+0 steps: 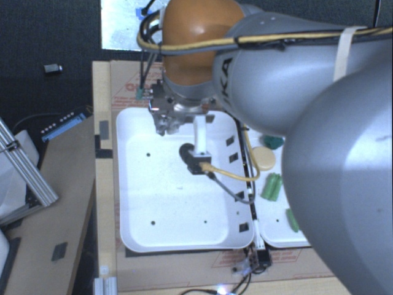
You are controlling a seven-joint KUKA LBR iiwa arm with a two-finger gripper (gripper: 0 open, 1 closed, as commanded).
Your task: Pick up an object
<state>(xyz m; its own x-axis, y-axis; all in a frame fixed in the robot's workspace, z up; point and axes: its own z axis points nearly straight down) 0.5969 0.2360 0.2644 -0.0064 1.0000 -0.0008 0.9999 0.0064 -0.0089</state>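
Grey arm [344, 152] is seen looming closest; its gripper [163, 126] is held over the far edge of the left bin [153, 201] (whether released or clenched cannot be told).

The arm [276, 85] is a smooth grey, with a glossy orange band [193, 23] above the wrist. Both bins are white: the left bin [141, 183] is plain but for a few small dark dots scattered over its floor, while the right bin [279, 238] carries the colour — a light green cylinder [271, 187], a darker teal-green piece [273, 142], a cream round disc [264, 158] and a green sliver [291, 220]. The bench board [105, 183] beneath is tan cardboard with faded red print along its edges, set against black surroundings.
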